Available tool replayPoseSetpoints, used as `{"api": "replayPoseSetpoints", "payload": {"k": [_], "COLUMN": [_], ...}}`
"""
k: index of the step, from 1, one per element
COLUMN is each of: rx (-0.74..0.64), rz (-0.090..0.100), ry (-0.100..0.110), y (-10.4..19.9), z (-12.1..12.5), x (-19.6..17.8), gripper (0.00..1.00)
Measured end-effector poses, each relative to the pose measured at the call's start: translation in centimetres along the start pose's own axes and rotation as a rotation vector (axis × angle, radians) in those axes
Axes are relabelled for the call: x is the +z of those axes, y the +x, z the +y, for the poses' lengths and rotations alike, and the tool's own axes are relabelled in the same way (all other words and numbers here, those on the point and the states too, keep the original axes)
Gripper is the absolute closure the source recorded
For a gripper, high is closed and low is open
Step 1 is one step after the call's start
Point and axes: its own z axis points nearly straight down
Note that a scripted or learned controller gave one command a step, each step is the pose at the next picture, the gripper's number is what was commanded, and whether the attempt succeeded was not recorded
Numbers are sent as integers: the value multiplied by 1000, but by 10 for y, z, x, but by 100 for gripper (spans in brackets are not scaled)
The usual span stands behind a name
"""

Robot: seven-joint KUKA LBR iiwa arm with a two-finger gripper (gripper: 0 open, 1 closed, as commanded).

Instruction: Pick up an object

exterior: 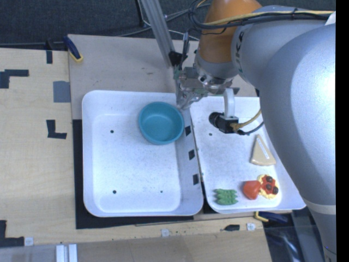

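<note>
A blue bowl (161, 123) sits in the left white bin (109, 162), near its far right corner. My gripper (184, 100) hangs right at the bowl's far right rim, over the wall between the two bins. Whether it touches the rim is not clear. In the right bin (229, 157) lie a beige wedge (263, 152), a red and yellow toy (263, 187) and a green toy (226, 196).
A black part with a cable (222, 121) hangs from the wrist over the far end of the right bin. The arm's large grey body covers the right side of the view. A grey pole (155, 21) slants up behind the bins.
</note>
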Motion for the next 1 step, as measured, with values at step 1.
{"api": "replayPoseSetpoints", "payload": {"k": [1], "rx": [-1], "rz": [0], "ry": [1], "y": [52], "z": [7], "x": [-1], "gripper": [100]}}
